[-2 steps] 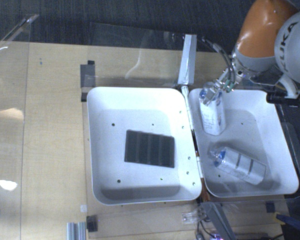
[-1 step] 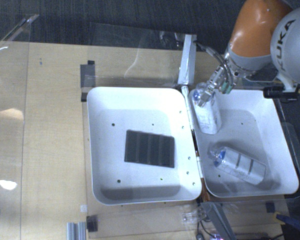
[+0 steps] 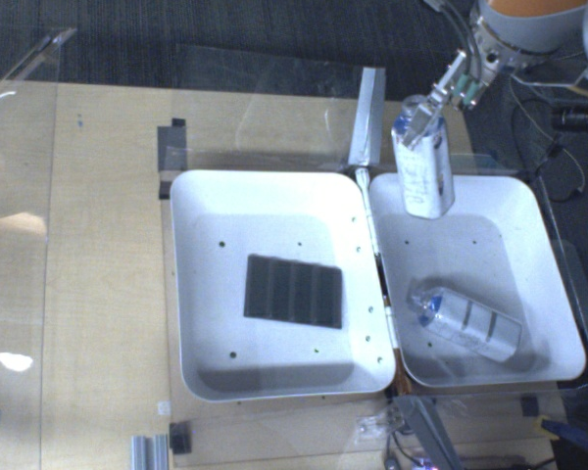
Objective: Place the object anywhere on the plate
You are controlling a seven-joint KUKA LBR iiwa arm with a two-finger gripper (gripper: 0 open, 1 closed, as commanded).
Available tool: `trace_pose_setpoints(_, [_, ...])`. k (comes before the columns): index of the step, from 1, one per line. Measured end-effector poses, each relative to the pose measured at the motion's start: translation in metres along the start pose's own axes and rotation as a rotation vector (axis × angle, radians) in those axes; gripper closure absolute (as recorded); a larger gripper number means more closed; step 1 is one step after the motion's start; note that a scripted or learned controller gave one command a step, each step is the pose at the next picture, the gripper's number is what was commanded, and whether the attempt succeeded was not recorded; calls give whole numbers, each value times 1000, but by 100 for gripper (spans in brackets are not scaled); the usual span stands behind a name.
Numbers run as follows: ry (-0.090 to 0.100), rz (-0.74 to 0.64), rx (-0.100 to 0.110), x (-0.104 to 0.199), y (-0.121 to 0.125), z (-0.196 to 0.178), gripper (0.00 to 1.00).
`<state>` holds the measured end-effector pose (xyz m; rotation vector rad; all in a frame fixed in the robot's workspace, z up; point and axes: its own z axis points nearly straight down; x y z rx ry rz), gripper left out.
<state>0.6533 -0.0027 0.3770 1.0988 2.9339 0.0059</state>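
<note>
Gripper [image 3: 420, 121] sits in the upper right of the frame, above the far edge of the right bin [image 3: 559, 253]. Jaws are clamped on the neck end of a clear plastic bottle [image 3: 423, 169]. The bottle hangs below the fingers, nearly upright with a slight tilt, cap end up, its base over the far left corner of the right bin. It looks lifted clear of the bin floor.

Arm [image 3: 529, 3] comes in from the top right corner, orange band visible at the frame's top edge, grey wrist below it.

A second clear bottle [image 3: 467, 321] lies on its side in the lower part of the right bin, blue cap pointing left, body slanting toward the lower right. It is well apart from the held bottle.

Left bin [image 3: 206, 360] fills the centre of the frame, touching the right bin along their shared edge. A dark ribbed rectangular plate [image 3: 293, 290] lies flat near the middle of its floor, slightly right of centre.

Both bins rest on a light wooden bench [image 3: 78, 262]. Cables [image 3: 559, 135] hang along the right side behind the bins.
</note>
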Motion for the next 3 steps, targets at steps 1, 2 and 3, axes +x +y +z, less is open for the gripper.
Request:
trace_pose_setpoints(1, [2,98,2,20,16,-19,100])
trace_pose_setpoints(2, [1,98,1,20,16,-19,0])
trace_pose_setpoints(3, [0,97,-1,36,61,-60,0])
